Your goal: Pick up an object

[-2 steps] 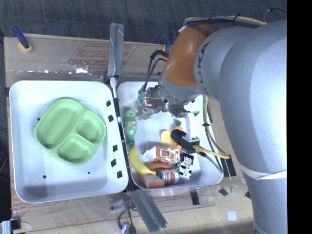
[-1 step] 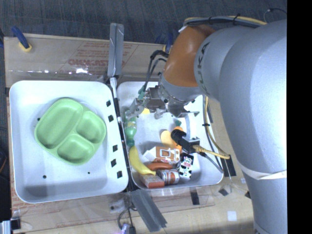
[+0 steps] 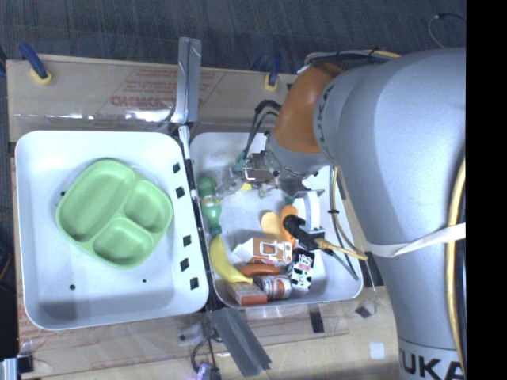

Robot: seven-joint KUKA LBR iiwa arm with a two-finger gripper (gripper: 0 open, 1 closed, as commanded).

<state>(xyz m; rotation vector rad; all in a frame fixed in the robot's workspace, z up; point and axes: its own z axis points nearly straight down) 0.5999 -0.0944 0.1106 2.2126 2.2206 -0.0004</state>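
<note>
big grey arm (image 3: 396, 157) low over right white bin (image 3: 342, 290) to grab | toys heaped at its near edge | jaws: cannot tell

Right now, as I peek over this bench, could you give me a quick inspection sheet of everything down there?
Surface: two white bins, left bin and right bin, on a wooden bench.
Job's things: banana, orange piece, green bottle, small boxes and cans, piled in the right bin.
Clutter: green divided plate in the left bin.
Grippers: gripper low over the right bin; grasp unclear.
Cables: black cables at the wrist.
Surroundings: dark carpet.
</note>
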